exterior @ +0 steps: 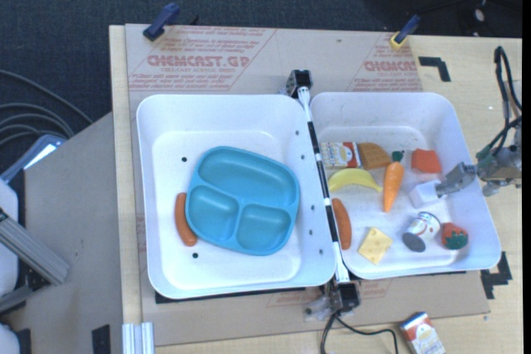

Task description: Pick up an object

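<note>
The claw (pixel 455 181) is seen at the right bin's (pixel 465 124) rim, just right of the carrot (pixel 391 184). Its state cannot be told (too blurred). Nothing is seen held, so a descent is probably intended.

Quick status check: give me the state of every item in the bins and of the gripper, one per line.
Blue tray: flat in left bin, compartments bare.
Left sausage: lying against the tray's left edge.
Right sausage: lying by the divider in right bin.
Banana: lying flat.
Carrot: lying, green top away from camera.
Cheese wedge: lying flat.
Strawberry: resting near right wall.
Gripper: over right bin's right side, holding nothing visible.
</note>
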`<state>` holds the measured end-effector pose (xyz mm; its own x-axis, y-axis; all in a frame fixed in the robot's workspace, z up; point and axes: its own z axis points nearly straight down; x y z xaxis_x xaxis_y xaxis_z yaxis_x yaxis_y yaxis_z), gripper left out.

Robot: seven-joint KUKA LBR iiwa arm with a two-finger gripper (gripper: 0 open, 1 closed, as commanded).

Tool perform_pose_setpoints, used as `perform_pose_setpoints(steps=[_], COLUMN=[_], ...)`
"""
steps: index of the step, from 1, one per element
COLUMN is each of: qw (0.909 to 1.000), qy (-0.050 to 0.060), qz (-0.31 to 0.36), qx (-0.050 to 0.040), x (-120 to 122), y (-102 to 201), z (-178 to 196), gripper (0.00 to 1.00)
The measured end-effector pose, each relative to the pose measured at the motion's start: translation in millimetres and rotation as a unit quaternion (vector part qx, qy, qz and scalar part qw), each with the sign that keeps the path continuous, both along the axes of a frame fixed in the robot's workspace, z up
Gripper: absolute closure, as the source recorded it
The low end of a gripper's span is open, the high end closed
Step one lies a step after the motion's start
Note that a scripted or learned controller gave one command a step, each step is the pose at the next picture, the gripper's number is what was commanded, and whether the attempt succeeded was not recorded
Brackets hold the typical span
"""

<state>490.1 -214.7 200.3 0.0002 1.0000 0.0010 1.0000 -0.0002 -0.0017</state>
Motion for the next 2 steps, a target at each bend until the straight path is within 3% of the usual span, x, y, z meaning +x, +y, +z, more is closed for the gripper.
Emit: perform_pose_setpoints(steps=[1,2], qw=[0.9999,0.9999], qy=[-0.010,-0.011], qz=[0.002,0.002], qx=[-0.0016,-0.0021], x=[122.3,122.5], y=[44.0,44.0], z=[-105.3,-95.5], gripper=[0.00,1.00])
